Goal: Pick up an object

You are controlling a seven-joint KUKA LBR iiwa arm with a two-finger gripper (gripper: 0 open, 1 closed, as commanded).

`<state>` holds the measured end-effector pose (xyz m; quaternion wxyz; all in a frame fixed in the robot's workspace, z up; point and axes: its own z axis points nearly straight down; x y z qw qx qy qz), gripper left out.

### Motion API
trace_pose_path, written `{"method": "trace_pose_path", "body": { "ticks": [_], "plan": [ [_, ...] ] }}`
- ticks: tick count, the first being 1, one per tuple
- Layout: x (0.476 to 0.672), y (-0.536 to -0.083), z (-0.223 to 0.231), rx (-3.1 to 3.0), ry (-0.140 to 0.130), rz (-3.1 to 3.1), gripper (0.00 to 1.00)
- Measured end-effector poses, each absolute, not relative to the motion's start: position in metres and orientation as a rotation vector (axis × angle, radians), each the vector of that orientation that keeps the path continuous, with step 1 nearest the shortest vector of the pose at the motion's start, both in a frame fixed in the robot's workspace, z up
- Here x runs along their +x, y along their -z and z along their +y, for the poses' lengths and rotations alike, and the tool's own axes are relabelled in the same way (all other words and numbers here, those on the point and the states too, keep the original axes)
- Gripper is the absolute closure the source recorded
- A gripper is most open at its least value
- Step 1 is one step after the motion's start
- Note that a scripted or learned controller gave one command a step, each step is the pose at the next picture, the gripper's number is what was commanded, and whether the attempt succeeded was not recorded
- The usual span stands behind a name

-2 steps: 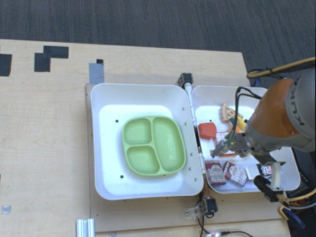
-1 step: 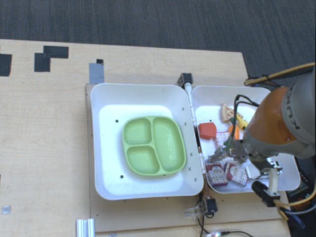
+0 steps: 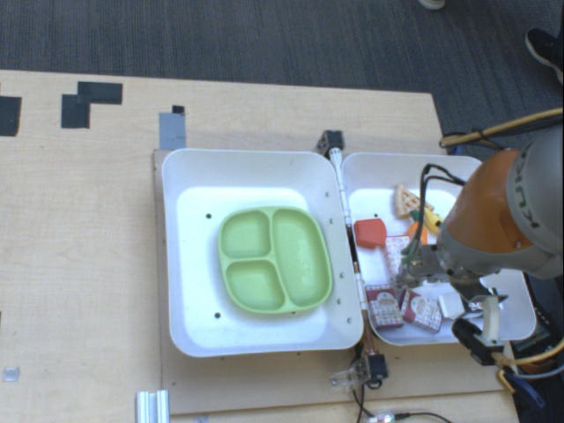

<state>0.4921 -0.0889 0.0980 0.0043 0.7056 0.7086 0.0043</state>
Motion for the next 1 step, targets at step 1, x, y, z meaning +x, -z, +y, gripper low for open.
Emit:
{"method": "trace_pose_path", "body": {
  "ticks": [1],
  "plan": [
    [0.4933, -0.1003, -0.0983, 2.206, -0.006, 2.193, 0.00]
  ]
}}
